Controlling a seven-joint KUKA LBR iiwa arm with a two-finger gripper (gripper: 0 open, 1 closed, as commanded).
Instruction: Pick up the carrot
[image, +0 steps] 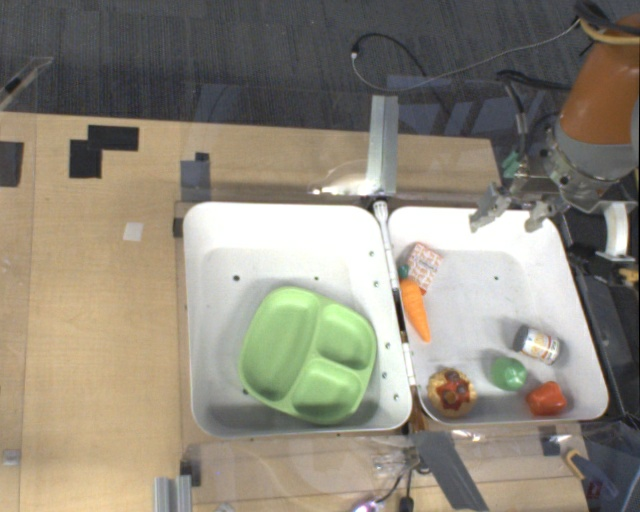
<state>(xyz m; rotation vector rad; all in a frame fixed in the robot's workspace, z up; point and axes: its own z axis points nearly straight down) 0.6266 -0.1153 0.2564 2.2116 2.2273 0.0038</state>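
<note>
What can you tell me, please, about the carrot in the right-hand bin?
The carrot is a small orange toy-like piece with a green tip at its upper end, tapering down-right. It lies flat against the left wall of the right bin, beside the divider, just below a red-and-white packet that it appears to touch. Nothing grips it.

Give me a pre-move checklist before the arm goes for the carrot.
1. Carrot in view, in the right bin by the divider: ok.
2. Carrot top uncovered: ok.
3. Room around the carrot: not ok, the pink packet touches its upper end and the bin wall runs along its left side.
4. Tool over the carrot: not ok, it hangs near the bin's far edge.
5. Tool free of objects: ok.
</note>
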